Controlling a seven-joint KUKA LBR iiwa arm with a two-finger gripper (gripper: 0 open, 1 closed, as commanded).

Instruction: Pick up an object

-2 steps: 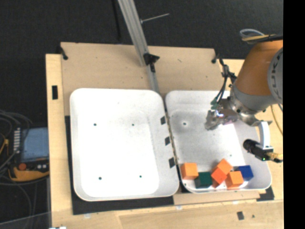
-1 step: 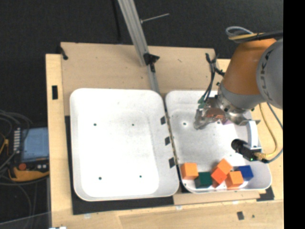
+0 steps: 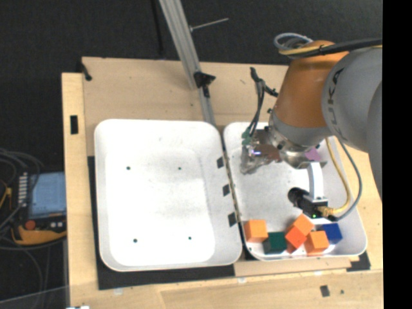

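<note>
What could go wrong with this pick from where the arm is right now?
The tool sits near the right bin's upper left, far from the blocks, so closing here would likely catch nothing. The orange block, green block and blue block crowd the bottom wall, so a grasp could nudge neighbours.

Five small blocks lie clustered along the near edge of the right bin [image 3: 360, 240]. An orange block [image 3: 257, 229] sits farthest toward the bin's near-left corner, a little apart from the others. Just beside it lies a dark green block [image 3: 277, 242]. Next comes a red-orange block [image 3: 298, 232], turned cornerwise (its top face reads as a diamond) and touching the green one. A lighter orange block [image 3: 317, 241] sits against it, and a blue block [image 3: 332, 232] lies nearest the near-right corner, touching that orange one.
</note>
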